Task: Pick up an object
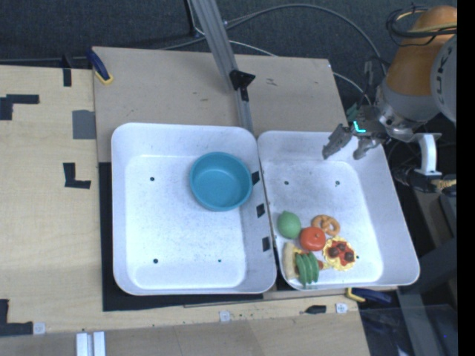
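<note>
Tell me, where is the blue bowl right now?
The blue bowl sits in the left white bin, near its upper right corner, beside the divide from the right bin.

A pale wooden bench (44,221) carries two shallow white bins side by side, the left bin (133,273) touching the right bin (397,269). Under the bins lies a black mat (105,228). Black tape marks (72,176) sit on the bench's left part.
</note>
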{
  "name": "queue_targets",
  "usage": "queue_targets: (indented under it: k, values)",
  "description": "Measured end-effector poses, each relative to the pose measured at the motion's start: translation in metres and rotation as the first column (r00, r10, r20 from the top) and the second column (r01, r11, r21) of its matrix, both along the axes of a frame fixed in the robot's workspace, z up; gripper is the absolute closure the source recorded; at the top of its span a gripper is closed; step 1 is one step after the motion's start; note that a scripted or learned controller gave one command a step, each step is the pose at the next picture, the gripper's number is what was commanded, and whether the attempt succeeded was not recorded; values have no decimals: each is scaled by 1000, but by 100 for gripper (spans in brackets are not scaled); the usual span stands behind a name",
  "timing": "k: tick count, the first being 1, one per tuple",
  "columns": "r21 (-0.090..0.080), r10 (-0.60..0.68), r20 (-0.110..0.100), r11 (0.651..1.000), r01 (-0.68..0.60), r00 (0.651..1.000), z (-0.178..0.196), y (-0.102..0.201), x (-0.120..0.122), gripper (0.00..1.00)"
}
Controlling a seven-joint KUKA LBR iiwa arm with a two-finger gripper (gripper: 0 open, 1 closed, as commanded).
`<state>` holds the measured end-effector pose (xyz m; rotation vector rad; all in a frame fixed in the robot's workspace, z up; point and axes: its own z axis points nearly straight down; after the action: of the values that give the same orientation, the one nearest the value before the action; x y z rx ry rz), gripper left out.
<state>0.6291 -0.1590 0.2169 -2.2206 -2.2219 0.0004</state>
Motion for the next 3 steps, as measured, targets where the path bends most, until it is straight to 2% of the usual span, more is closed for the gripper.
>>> queue_targets:
  k: [1, 2, 3]
  values:
    - [0, 0, 0, 1000, 0, 1000, 0, 0, 0, 0]
    - [0, 0, -4, 1000, 0, 1000, -44, -5, -2, 0]
    - [1, 0, -5, 1000, 0, 1000, -99, -5, 7, 0]
